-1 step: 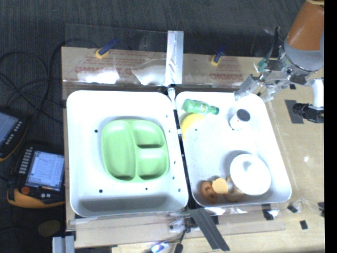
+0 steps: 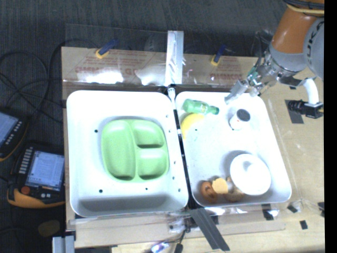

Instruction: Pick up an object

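Nearest us, the white bowl (image 2: pixel 250 174) and brown toy (image 2: pixel 210 190) sit untouched in the right bin (image 2: pixel 279 157), gripper (image 2: pixel 235 94) hovering at its far rim, jaws unreadable, nothing picked yet.

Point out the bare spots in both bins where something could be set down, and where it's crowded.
Left bin: bare strips of floor ring the green divided tray. Right bin: the middle floor is bare, between the yellow ball, the small white cap and the white bowl. Crowded: the near edge, brown pieces against the bowl; the far left corner, green bottle above the ball.
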Robot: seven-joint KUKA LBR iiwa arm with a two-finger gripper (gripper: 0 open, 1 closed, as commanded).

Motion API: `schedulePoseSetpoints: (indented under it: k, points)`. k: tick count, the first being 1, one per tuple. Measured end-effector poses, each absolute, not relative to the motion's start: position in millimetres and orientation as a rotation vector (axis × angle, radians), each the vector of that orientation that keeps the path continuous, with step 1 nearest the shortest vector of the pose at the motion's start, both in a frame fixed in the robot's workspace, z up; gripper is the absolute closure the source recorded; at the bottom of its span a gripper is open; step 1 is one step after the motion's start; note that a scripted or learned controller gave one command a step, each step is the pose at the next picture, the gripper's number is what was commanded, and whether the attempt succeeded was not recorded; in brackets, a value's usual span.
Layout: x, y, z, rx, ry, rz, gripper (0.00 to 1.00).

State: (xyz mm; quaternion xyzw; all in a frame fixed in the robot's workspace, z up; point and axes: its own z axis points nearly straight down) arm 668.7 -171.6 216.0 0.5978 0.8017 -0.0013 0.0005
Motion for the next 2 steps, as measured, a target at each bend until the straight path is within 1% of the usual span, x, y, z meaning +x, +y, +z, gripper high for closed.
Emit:
schedulePoseSetpoints:
  k: [1,2]
  points:
    - [668.8,-164.1,219.3,1.932,2.477,0.000,0.00]
    - [668.5,-186.7,97.4,2.078,2.354,-0.004,0.00]
